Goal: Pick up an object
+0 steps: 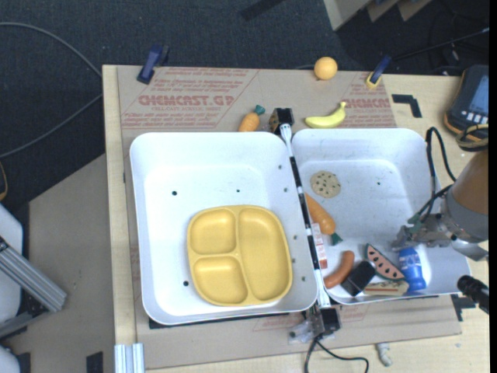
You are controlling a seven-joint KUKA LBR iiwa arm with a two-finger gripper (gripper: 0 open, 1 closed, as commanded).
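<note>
The claw (413,235) hangs low over the right bin (365,142), just above a blue bottle (412,269); whether it's open, I cannot tell.

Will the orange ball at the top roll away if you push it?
Probably. The orange ball looks round and sits on flat board outside the bins, with no rim nearby. It looks small, so likely light and quick to roll.

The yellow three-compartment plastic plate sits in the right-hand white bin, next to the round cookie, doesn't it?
Not quite. The camera view shows the yellow three-compartment plastic plate in the left-hand white bin, alone there. The round cookie lies in the right-hand white bin.
</note>
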